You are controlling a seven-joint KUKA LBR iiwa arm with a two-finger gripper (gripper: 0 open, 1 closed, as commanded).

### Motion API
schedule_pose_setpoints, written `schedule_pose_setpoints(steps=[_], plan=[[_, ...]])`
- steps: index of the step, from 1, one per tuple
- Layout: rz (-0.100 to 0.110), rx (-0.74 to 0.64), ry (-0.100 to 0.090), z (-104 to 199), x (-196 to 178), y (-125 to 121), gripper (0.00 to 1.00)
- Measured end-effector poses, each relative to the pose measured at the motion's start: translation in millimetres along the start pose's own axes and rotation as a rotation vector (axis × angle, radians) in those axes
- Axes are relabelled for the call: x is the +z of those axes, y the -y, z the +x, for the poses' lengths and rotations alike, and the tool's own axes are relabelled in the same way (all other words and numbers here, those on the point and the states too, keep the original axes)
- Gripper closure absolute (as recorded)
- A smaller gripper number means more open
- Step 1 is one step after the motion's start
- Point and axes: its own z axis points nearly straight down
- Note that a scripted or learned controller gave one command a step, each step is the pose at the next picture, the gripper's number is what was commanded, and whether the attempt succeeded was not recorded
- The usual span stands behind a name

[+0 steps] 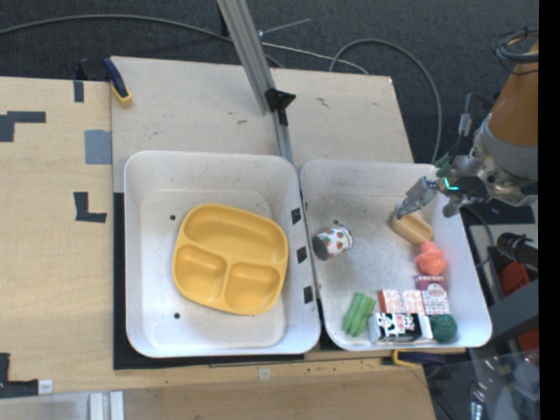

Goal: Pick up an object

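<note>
Although nothing has been lifted yet, the objects open to a pick are gathered in the right bin point(319, 234), and they are taken here from its near edge outward. Along that near edge a green leafy piece point(358, 313), a black-and-white carton point(398, 325), two small red-and-white cartons point(413, 301) and a dark green ball point(444, 327) are packed together, touching or nearly so; printing can be seen on the cartons, but no word or brand can be read at this size. These are judged light, the cartons stiff yet easily dented, and a clean hold would be hampered by the crowding. Farther back an orange-pink lump point(430, 257) lies just beside a tan block point(412, 227), and a small white can-like item with a red mark point(332, 241) lies apart near the dividing wall. The tan block is judged the likeliest target: probably light and fairly rigid, though its material cannot be told, and best taken across its short sides. The claw point(411, 203) is seen just above that block with its fingers apart and nothing between them. In the left bin point(140, 234) a yellow divided tray point(230, 257) rests, broad and slippery-looking. Beyond the bins, the worktop point(192, 103) carries no legible writing.
</note>
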Motion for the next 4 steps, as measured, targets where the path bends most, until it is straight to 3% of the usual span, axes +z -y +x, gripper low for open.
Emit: schedule_pose_setpoints(steps=[3, 4], plan=[[0.007, 0.001, -0.001, -0.5, 175.4, -14.3, 0.0], [0.002, 0.0, -0.001, 0.0, 161.8, -16.1, 1.0]])
